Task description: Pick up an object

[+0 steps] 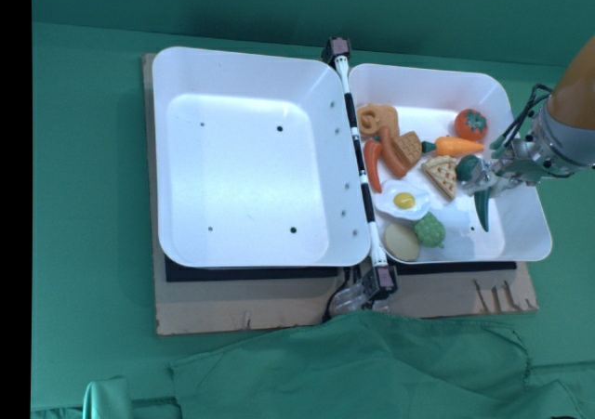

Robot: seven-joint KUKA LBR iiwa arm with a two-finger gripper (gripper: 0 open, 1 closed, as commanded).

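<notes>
The gripper (481, 187), its grip state impossible to tell, hangs low at the right bin's (525, 239) three o'clock, seemingly lined up over the dark green toy (469, 168).

Just left of the claw (480, 187) lies a tan waffle-patterned wedge (442, 175); above it an orange carrot (458, 145) and red tomato (471, 124). Farther left: a white egg (403, 200) with yellow yolk, a green broccoli (429, 230), a beige potato (402, 241), and a red-orange sausage (373, 164). Both bins (186, 83) are white.
</notes>
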